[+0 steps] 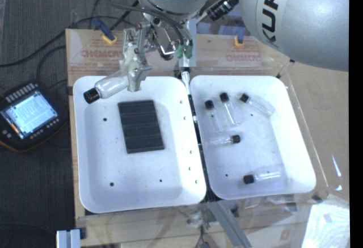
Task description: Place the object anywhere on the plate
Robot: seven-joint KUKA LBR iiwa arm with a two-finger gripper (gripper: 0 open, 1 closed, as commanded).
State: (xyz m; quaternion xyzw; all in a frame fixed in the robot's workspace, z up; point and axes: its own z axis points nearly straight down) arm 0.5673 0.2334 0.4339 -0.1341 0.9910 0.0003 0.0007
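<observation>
A clear vial point(108, 87) with a black cap lies tilted over the far left corner of the left bin point(96, 184), cap pointing left. My gripper point(134, 79) hangs over that bin's far edge and is shut on the vial's right end. The plate point(140, 126), a dark ribbed rectangle, lies flat in the middle of the left bin, just in front of the gripper and the vial.
The right bin point(295, 179) holds several more clear vials with black caps, such as one point(226, 141) near its middle and one point(261, 176) near the front. A teach pendant point(27, 114) sits off the bench at the left. Cables run behind the bins.
</observation>
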